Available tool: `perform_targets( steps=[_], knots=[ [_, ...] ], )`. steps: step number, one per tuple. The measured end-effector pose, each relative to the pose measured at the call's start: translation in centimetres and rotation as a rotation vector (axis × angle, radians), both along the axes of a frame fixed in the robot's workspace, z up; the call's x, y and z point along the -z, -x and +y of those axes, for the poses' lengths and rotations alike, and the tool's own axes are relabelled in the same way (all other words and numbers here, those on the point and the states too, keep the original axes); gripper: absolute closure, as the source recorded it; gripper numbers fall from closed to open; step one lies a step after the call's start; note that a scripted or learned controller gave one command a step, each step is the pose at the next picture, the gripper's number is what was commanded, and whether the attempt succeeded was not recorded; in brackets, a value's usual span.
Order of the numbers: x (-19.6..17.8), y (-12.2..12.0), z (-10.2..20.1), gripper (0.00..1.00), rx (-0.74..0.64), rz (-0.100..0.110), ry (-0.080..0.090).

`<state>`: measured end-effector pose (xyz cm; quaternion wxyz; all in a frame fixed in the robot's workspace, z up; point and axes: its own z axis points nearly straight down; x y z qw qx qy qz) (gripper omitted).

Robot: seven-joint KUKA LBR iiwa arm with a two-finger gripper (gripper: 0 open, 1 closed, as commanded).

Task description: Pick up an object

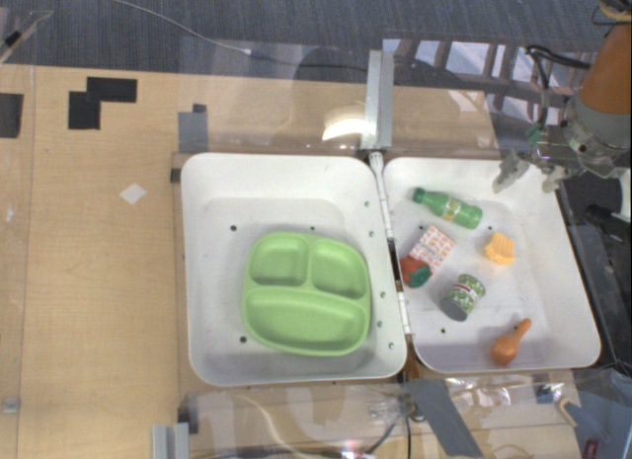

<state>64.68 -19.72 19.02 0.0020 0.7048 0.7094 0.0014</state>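
The right bin (563, 250) holds several small items: a green bottle (447, 207) lying on its side, a pink patterned box (432, 245), a red and green strawberry-like piece (415, 272), a yellow chunk (500, 248), a small green can (462, 296) and an orange carrot-like piece (510, 342). My gripper (528, 176) hangs over the bin's far right corner, open, with its two fingers (508, 171) spread and nothing between them. It is up and to the right of the bottle, apart from every item.
The left bin (212, 250) holds a green divided plate (308, 292). A metal divider (376, 102) runs between the bins at the back. Cables and frame parts (538, 72) lie behind the right bin near the arm.
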Motion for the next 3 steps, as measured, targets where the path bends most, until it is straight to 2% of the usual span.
perform_targets(
  steps=[1,2,3],
  knots=[
    [9.6,5.3,2.2,0.0,0.003,-0.001,0.0],
    [8.4,5.1,2.3,1.0,0.002,-0.005,0.0],
    [-2.8,4.3,9.0,1.0,-0.001,-0.002,-0.001]
  ],
)
